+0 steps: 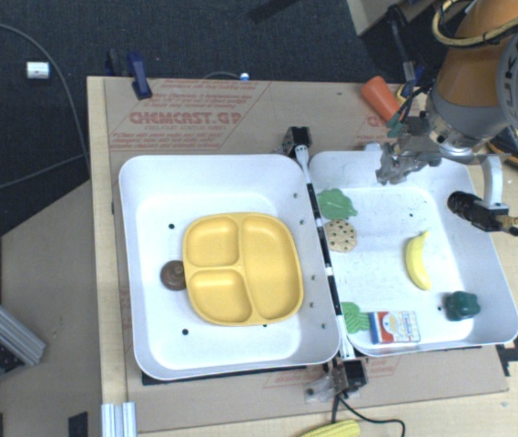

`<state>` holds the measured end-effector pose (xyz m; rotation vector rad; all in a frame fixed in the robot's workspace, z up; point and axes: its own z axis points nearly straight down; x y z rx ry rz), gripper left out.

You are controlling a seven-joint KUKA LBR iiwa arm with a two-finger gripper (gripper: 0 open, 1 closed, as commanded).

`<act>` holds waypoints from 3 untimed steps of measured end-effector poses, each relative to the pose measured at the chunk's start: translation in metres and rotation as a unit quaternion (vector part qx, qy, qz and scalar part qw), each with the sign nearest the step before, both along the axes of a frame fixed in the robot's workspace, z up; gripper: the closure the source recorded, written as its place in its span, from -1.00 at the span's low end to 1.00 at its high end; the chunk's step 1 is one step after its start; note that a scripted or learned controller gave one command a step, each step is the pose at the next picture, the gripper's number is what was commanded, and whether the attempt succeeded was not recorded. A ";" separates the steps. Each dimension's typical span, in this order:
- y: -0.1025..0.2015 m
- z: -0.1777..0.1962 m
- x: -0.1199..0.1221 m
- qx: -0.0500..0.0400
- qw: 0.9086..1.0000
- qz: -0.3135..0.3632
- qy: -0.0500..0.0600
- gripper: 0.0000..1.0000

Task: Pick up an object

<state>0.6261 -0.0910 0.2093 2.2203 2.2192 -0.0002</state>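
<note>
The banana (417, 260) is yellow and curved, near the right bin's (491, 271) right edge. My gripper (395, 168) hangs over that bin's far edge; whether my jaws are spread, I cannot tell. The board (186, 112) reads "CHEMCAST".

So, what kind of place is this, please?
Probably a robotics lab test bench, not a kitchen: a robot arm over two white bins, toy food such as a banana, and loose cables on dark carpet.

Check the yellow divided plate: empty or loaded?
Empty. All three compartments of the yellow plate show bare yellow; the brown round piece lies beside its left edge, in the bin.
</note>
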 end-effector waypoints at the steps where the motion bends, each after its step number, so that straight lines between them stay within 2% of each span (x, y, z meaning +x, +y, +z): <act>1: 0.001 0.000 0.000 0.000 1.000 0.000 0.000 -1.00; 2: -0.045 -0.055 -0.016 0.001 1.000 0.000 0.002 -1.00; 3: -0.094 -0.102 -0.055 0.001 1.000 0.000 0.002 -1.00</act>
